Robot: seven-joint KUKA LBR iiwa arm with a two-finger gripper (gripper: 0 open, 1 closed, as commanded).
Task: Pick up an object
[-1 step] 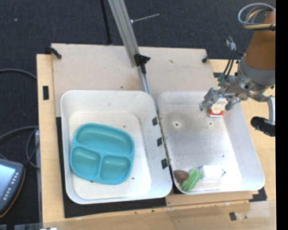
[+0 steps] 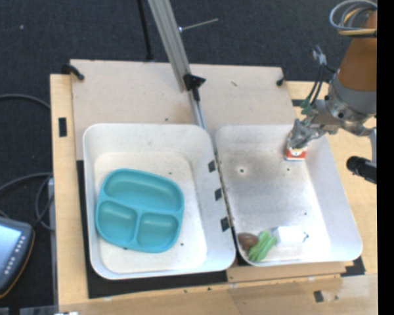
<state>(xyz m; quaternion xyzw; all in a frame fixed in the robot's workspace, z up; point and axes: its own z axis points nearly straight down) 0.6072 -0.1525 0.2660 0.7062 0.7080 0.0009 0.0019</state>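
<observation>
the grey arm with its orange band comes in from three o'clock and ends in the hand, which sits low over the right bin near that bin's one o'clock corner. directly under the fingertips, touching or almost touching them, is a small red and white object resting on the bin floor by the far wall; whether the fingers are spread or closed on it cannot be told from this slant, as the hand's body covers them. at the bin's six o'clock edge three more things lie close together: a brown rounded piece, a green elongated piece leaning against it, and a white block just beside the green one. the left bin carries a teal divided plate with three compartments. both bins rest on the pale table, and a metal rail slants across it from twelve o'clock.
</observation>
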